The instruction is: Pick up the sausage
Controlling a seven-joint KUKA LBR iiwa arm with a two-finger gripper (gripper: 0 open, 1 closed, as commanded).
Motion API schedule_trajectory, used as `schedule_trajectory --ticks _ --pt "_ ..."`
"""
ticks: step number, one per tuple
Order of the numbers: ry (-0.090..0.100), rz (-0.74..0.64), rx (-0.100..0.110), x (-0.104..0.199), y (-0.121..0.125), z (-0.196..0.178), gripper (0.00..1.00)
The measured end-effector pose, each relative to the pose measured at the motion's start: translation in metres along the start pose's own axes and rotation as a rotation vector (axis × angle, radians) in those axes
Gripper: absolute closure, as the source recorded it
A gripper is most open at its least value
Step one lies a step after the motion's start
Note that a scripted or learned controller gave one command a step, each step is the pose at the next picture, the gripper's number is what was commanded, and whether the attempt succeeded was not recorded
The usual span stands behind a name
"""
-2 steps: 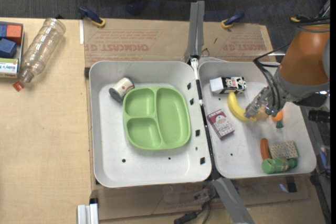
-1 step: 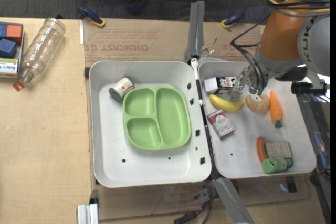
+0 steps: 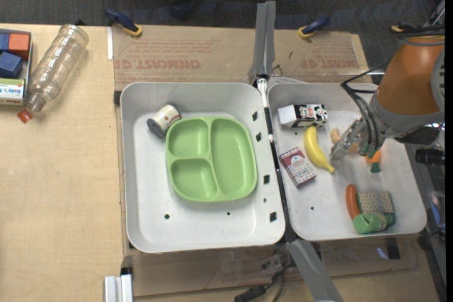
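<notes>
Red sausage [image 3: 351, 201] lies in the right bin [image 3: 417, 216] — tool [image 3: 352, 143] above it, near the banana [image 3: 316, 148], grip state unclear.

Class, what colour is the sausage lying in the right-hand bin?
Reddish-orange. The sausage shows clearly in the camera view, beside the green sponge.

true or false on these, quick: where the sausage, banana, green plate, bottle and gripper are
1. The sausage lies in the right bin. True.
2. The green divided plate holds the banana. False: the banana lies in the right bin.
3. The gripper is over the left bin. False: it is over the right bin, beside the banana.
4. The clear plastic bottle lies outside both bins. True.
</notes>
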State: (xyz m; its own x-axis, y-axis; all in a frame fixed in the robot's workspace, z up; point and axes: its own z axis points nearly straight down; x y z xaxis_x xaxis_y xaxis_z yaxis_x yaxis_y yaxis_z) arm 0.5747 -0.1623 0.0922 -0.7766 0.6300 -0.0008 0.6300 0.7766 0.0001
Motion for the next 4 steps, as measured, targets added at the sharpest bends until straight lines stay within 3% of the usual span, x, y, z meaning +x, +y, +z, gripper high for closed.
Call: schedule_trajectory --ticks 1,2,3,4 --pt "0.0 0.0 0.0 0.0 0.0 0.0 0.0" --pt "-0.004 -0.21 -0.002 -0.021 0.019 -0.001 0.0" --pt "-0.006 -0.669 -0.003 -0.045 0.047 -0.001 0.0" --pt "-0.012 -0.664 -0.005 -0.047 0.047 -0.012 1.0"
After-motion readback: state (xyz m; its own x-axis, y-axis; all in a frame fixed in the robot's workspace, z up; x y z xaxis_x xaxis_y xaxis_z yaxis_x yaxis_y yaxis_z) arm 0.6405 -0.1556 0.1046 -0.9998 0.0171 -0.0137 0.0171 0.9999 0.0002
